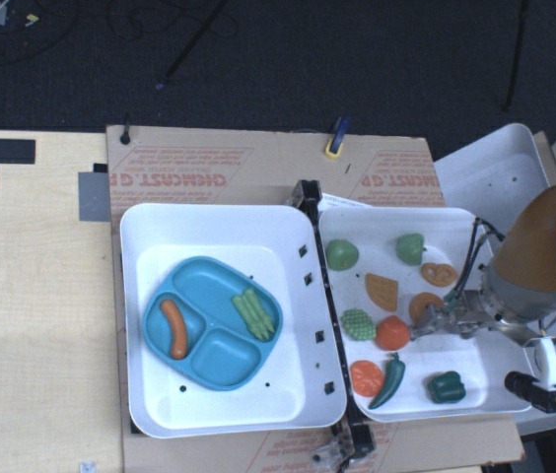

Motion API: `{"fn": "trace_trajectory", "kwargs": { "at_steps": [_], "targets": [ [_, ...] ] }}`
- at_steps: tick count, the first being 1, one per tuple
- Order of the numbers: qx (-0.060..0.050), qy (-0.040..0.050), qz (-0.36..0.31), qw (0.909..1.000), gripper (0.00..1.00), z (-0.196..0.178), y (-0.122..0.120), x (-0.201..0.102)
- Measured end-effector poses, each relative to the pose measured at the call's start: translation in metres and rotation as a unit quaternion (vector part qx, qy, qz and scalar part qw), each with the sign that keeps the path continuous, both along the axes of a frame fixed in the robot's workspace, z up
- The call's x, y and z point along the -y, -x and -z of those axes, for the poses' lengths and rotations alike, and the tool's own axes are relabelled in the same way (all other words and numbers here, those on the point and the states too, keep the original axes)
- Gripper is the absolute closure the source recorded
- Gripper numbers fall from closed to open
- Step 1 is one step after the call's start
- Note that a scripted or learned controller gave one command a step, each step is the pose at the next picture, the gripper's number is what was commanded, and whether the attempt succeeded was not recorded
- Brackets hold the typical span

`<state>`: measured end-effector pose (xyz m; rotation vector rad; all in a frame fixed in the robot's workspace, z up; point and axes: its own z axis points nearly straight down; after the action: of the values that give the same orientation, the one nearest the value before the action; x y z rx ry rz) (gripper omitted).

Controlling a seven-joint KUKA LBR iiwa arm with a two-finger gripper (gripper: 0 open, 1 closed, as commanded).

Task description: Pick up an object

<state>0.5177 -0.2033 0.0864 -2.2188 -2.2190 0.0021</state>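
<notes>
The right bin [475, 227] holds several toy foods: a green ball [340, 254], a green fruit [410, 248], a brown pastry [439, 274], an orange wedge [382, 291], a brown round piece [421, 305], a bumpy green piece [358, 324], a red tomato [391, 334], an orange-red piece [365, 376], a dark green chili [388, 382] and a dark green pepper [446, 388]. My gripper [430, 323] hangs low over the bin's middle, right beside the brown round piece and just right of the tomato. Whether it touches either I cannot tell.
The left bin [209, 227] bears a blue divided plate [221, 361] with a sausage [173, 327] and green beans [254, 313]. The arm's orange band [539, 239] looms over the right bin's right side. A divider [322, 294] runs between the bins.
</notes>
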Motion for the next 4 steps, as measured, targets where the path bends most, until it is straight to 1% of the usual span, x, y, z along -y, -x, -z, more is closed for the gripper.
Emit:
{"fn": "trace_trajectory", "kwargs": {
  "at_steps": [1,2,3,4],
  "targets": [
    [0.001,-0.0001,0.002,1.0,1.0,-0.012,-0.001,0.001],
    [0.002,0.0008,0.0,1.0,1.0,-0.054,0.0,0.002],
    [0.004,0.0012,0.0,1.0,1.0,-0.115,0.002,-0.002],
    [0.002,0.0009,-0.001,1.0,1.0,-0.143,0.001,-0.001]
  ]
}}
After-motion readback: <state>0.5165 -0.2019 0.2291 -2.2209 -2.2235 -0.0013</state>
